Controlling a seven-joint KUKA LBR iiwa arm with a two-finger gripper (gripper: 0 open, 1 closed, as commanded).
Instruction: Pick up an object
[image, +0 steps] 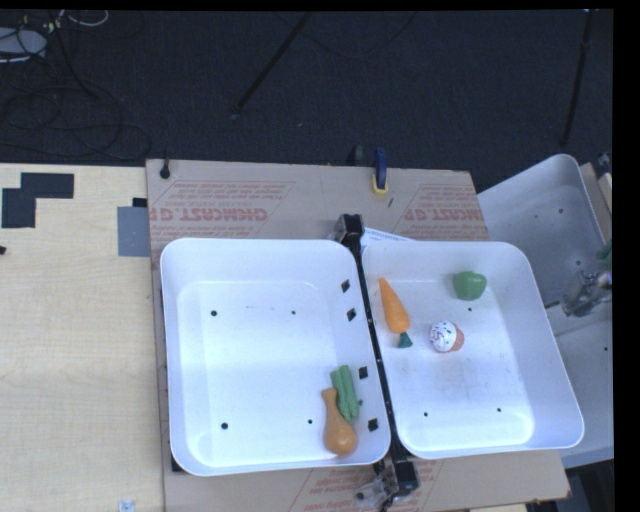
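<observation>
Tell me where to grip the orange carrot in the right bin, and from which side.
Grip the carrot across its thicker middle, coming straight down from above. It lies flat near the divider, tapering towards both ends, with open floor on its right.

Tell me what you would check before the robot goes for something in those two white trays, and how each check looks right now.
1. Targets present: ok. The right bin holds an orange carrot, a green piece, a small dark green bit and a spotted white ball.
2. Left bin: ok. A tan gourd shape and a green item lie near the divider.
3. Spacing: not ok for the gourd and green item, which touch.
4. Green piece free-standing: ok.
5. Jaws ready: cannot tell.
</observation>
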